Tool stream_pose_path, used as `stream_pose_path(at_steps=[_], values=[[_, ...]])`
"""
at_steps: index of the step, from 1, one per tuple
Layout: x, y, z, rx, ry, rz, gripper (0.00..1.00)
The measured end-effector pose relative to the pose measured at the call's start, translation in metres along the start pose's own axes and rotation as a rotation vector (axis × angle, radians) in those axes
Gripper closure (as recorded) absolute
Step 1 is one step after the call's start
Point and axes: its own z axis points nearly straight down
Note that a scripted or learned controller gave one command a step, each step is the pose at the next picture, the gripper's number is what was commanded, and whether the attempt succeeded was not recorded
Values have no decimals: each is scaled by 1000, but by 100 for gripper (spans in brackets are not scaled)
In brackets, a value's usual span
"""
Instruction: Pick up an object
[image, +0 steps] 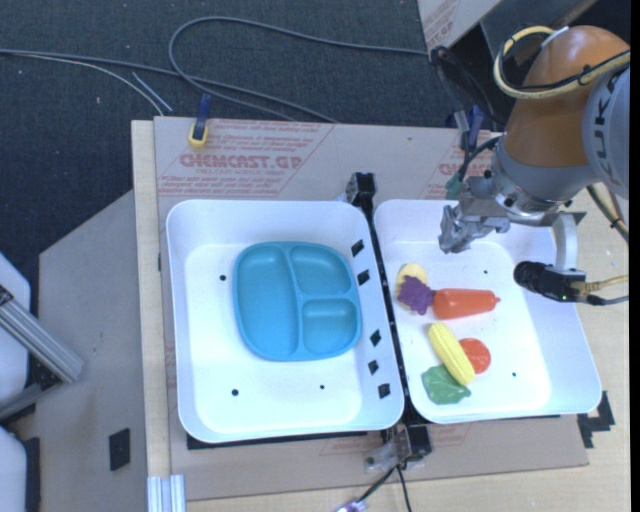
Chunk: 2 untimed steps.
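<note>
My gripper (455, 240) hangs over the back part of the right bin (560, 385), with nothing seen between its fingers. Just in front of it lie the toy foods: an orange carrot (466, 302), a purple piece (415, 295) with a small yellow piece (411, 273) behind it, a yellow corn cob (451, 353), a red piece (475, 354) and a green piece (443, 386). The carrot is the nearest to the gripper, a short way toward the front.
The left bin (200, 395) holds a blue divided tray (297, 299). A black divider with clips (374, 300) runs between the two bins. A cardboard sheet (250, 150) lies under the bins, and cables trail on the dark floor behind.
</note>
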Motion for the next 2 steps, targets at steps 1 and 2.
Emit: stream_pose_path(at_steps=[1, 2], values=[[51, 5, 9, 2, -1, 0, 100], [112, 3, 2, -2, 0, -2, 100]])
